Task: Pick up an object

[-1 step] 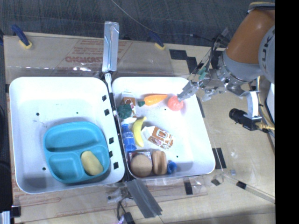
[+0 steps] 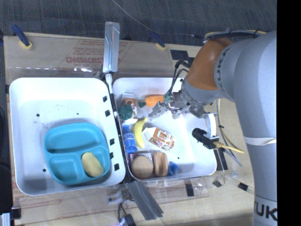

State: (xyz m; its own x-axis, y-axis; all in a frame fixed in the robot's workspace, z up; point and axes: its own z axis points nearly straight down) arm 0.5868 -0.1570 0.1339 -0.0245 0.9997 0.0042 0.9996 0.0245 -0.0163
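Yellow banana [image 2: 139, 132] lies in right bin [image 2: 202, 166], below-left of the gripper [image 2: 162, 108], not touching; orange carrot-like piece [image 2: 154, 100] sits just above the jaws, carton [image 2: 160, 139] just below. Jaws' state: cannot tell, nothing visibly between them. Left bin [image 2: 23, 126] holds blue tray [image 2: 70, 145] with potato [image 2: 92, 164].
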